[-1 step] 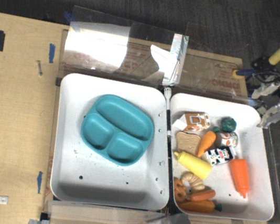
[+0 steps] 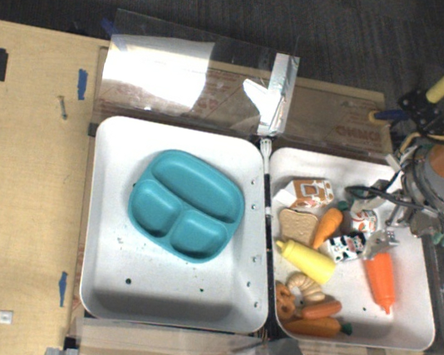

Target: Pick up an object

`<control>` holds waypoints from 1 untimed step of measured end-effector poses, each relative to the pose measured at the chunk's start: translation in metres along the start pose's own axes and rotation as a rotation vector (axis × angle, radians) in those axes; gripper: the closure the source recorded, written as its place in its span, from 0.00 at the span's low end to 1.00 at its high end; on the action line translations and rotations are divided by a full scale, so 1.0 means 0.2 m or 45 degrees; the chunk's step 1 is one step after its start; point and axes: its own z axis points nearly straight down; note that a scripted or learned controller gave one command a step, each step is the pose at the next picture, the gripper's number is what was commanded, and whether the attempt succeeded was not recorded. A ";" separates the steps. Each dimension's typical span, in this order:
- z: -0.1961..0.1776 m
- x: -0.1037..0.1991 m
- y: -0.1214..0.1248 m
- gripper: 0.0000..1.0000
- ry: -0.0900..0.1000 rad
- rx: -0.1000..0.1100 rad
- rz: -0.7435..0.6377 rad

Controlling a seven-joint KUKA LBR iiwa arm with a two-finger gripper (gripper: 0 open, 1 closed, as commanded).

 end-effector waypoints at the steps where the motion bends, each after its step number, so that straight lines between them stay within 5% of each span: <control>1: 0.15 -0.07 0.13 0.00 -0.032 0.014 -0.026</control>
